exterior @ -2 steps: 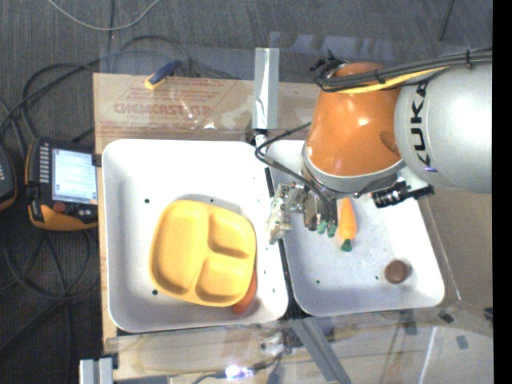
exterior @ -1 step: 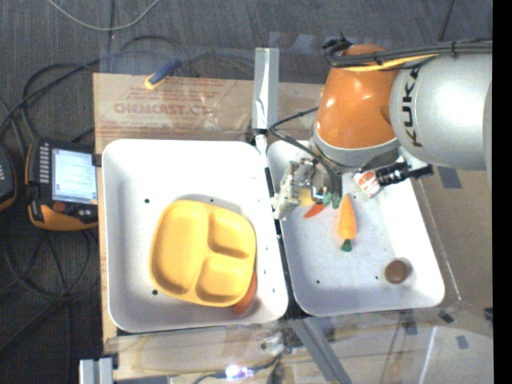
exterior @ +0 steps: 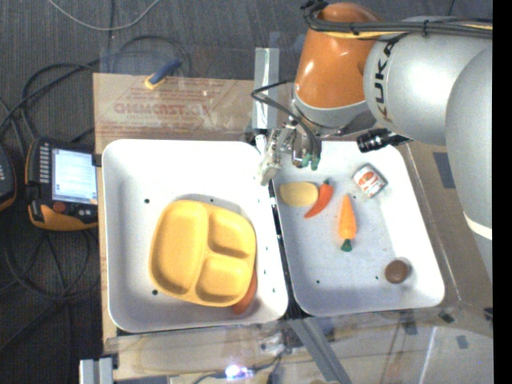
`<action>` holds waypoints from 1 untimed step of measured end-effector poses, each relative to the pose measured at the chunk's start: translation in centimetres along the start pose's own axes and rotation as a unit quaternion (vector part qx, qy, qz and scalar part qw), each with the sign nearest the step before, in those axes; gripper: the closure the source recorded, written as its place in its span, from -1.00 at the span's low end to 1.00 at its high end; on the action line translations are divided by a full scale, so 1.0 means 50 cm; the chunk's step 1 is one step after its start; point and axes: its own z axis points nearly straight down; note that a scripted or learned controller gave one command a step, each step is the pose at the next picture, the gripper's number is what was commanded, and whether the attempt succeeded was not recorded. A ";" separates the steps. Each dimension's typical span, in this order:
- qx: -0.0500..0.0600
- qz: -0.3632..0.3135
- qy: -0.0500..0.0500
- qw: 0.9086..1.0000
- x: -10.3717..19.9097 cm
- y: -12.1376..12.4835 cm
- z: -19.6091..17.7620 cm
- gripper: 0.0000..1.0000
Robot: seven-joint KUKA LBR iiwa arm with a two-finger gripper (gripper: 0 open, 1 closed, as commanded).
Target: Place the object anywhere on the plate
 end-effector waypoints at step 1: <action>0.002 -0.126 0.001 0.992 0.113 -0.159 -0.050 1.00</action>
